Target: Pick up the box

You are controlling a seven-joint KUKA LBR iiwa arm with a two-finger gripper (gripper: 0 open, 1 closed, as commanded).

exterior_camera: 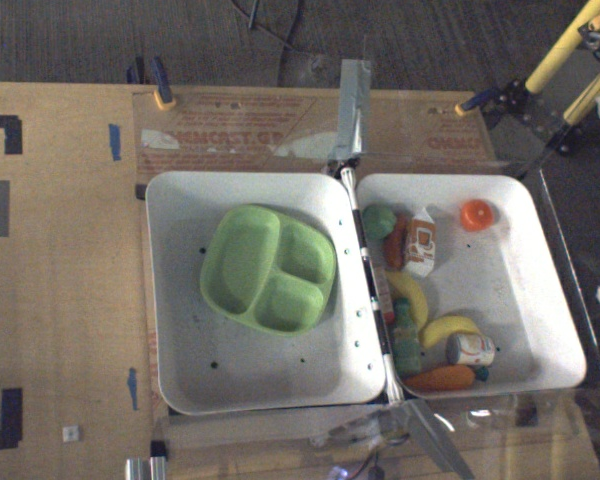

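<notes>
Taking the right bin (540, 268) as landmark, nearest along its front edge lie a carrot (440, 377), a can (470, 349) and a banana (446, 327). Farther back, by its left wall, the box (420, 244) lies wedged against a hotdog (395, 248). That crowding could make a grasp catch a neighbour. I cannot tell the gripper's state.

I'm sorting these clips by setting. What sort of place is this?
Probably a robotics lab bench, not a kitchen: two white bins sit clamped to a taped plywood top, one holding a green tray, the other toy food and a small box.
</notes>
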